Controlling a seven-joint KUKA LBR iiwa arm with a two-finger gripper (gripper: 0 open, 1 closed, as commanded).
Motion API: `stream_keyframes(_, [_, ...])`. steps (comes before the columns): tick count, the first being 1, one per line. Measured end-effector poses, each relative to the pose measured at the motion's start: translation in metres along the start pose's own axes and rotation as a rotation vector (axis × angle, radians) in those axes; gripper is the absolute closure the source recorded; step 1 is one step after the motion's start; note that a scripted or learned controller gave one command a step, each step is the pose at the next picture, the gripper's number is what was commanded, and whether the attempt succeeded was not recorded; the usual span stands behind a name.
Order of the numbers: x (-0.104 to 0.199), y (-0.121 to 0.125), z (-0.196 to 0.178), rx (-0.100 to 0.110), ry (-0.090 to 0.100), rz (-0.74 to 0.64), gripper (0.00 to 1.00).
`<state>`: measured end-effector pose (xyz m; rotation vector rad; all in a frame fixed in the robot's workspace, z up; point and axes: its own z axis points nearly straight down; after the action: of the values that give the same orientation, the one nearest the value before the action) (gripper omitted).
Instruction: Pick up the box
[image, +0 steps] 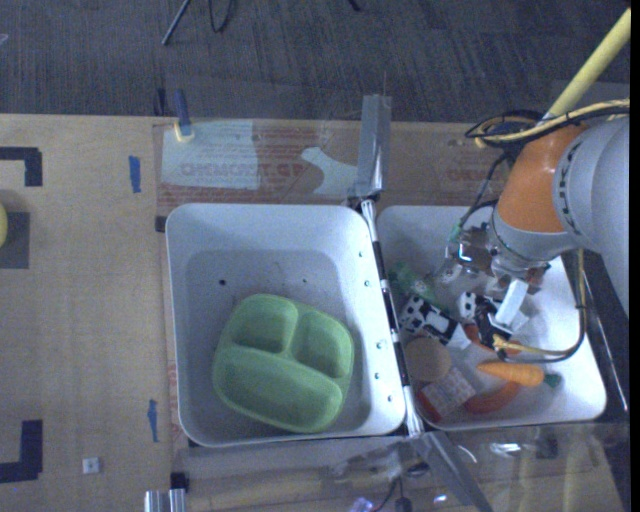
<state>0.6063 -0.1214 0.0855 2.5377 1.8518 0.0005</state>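
Pincer (478, 290): low over the right bin (590, 400), amid the clutter; whether open or closed cannot be told
Box (430, 320): black-and-white patterned, near the right bin's left wall, just left of the pincer
Long axis: slanting down toward the bin's near edge, judged
Neighbours: carrot (512, 373), brown disc (428, 358)
Hidden: fingertips and box's right end
Left bin (190, 240): green tray (284, 361)

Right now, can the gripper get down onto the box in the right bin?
Probably yes, though it's tight. The gripper hangs over the right bin, and the box lies near the front wall with its top uncovered. A carrot and a black-and-white toy crowd it.
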Motion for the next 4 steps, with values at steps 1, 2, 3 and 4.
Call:
stream_keyframes(1, [0.006,-0.056,-0.057,0.003,0.0,-0.043,0.0])
stream_keyframes(2, [0.0,0.043,0.0,0.004,-0.001,-0.208,0.0])
stream_keyframes(3, [-0.001,-0.004,0.0,-0.001,0.0,-0.337,0.0])
stream_keyframes(4, [-0.05,0.002,0.0,-0.002,-0.001,-0.027,0.0])
